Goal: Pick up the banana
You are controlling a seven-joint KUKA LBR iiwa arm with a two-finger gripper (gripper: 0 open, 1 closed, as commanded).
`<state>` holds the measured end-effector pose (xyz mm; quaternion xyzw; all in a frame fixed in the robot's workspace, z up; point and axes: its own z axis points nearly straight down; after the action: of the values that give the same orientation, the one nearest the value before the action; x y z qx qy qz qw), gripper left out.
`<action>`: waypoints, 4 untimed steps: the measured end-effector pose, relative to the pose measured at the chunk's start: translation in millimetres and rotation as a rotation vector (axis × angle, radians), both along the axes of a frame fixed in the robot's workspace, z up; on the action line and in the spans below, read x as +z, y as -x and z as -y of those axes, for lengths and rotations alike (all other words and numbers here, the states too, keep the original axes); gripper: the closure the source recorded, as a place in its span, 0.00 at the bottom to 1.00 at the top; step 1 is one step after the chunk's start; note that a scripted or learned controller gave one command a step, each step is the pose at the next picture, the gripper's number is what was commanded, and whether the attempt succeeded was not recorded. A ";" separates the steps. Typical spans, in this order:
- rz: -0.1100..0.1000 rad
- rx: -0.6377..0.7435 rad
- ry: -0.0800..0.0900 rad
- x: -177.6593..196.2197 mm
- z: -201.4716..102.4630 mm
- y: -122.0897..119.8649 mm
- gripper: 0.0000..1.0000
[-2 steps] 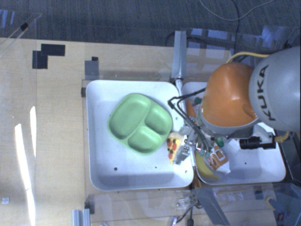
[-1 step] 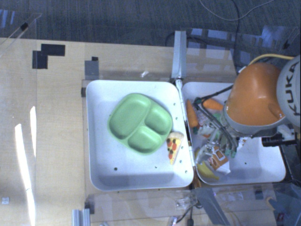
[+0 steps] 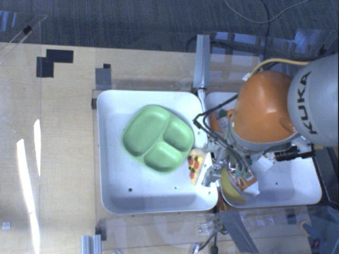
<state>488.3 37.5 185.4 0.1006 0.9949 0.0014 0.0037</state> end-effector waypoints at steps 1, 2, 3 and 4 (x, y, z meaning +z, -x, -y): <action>0.001 -0.027 0.001 0.5 61.2 -36.1 0.00; 0.013 -0.121 0.007 -68.2 204.0 -8.6 0.00; 0.013 0.190 0.006 -95.4 122.1 -4.7 0.00; 0.006 0.252 0.005 -95.9 122.9 -51.8 0.00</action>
<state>540.1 -85.4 89.5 -0.0251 0.9997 -0.0003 0.0066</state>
